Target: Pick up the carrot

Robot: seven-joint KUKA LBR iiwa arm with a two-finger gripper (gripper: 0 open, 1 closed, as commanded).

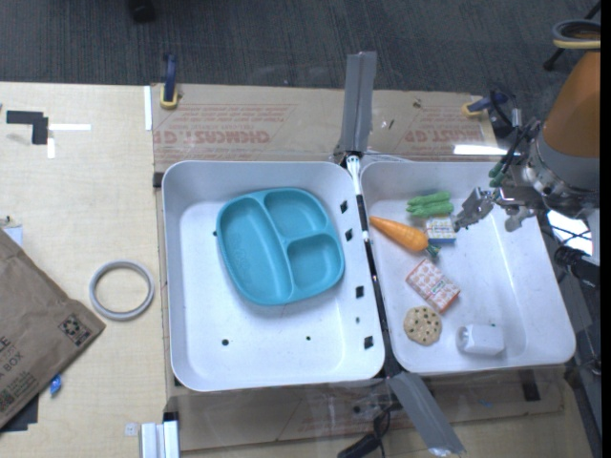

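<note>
The carrot [400,234] is orange with a small green end. Near it lie bright green beans [429,203], a tan cookie [422,325] with dark dots, and a pink wafer [431,285] with a light grid pattern. The plate [280,246] is plain sky blue. Both bins [191,351] are white. The tape ring [122,289] is pale grey.

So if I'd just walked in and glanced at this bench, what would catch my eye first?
Probably the bright blue divided plate, sitting alone in the left bin. Next, the orange carrot in the right bin, lying among small toy foods such as a green bean pod and a cookie. The gripper hangs over that bin's far right part, a little way from the carrot.
</note>
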